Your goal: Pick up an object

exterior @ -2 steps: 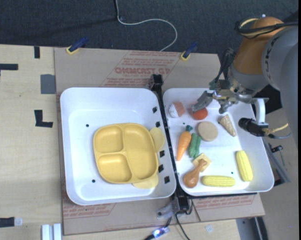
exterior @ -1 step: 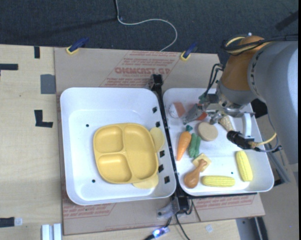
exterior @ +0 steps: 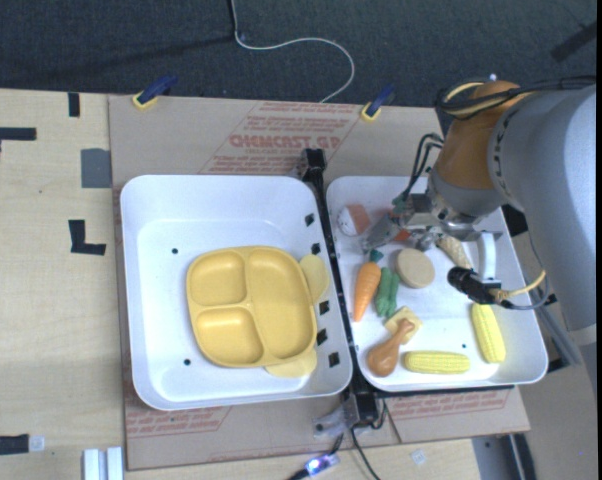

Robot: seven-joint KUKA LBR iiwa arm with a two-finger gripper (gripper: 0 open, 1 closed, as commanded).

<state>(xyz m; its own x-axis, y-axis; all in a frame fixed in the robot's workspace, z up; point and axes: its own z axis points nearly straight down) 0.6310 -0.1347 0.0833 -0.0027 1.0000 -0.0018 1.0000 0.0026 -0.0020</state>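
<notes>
My gripper (exterior: 393,226) is low over the back of the right bin (exterior: 521,373), reaching in from the right. It hangs just right of a small red and white piece (exterior: 356,218) and just behind a round beige piece (exterior: 415,268). In front of it lie an orange carrot (exterior: 366,288) and a green vegetable (exterior: 387,294) side by side. A brown drumstick (exterior: 389,345) and a corn cob (exterior: 436,363) rest near the front wall. A second corn cob (exterior: 489,331) lies at the right. A pale bread-like piece (exterior: 457,251) sits under the wrist.
The left bin (exterior: 151,218) holds a yellow divided plate (exterior: 251,303) with a pale yellow piece (exterior: 291,366) under its front edge. A black divider clip (exterior: 313,161) sits between the bins. A white cable (exterior: 291,43) loops across the back of the bench.
</notes>
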